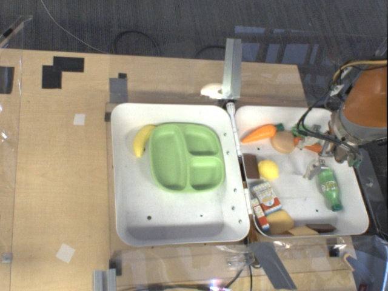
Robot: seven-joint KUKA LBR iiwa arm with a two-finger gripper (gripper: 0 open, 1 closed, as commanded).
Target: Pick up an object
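Grey and orange, the arm is reaching into the right bin (357, 220) from the right, its tool (320, 162) hanging just above the green bottle (329, 188); I cannot tell its state. A carrot (260, 133), a tan round object (282, 142), a lemon (268, 170) and a small carton (265, 199) are lying nearby; the left bin (127, 211) is holding a green divided plate (185, 156) with a banana (142, 140) beside it.
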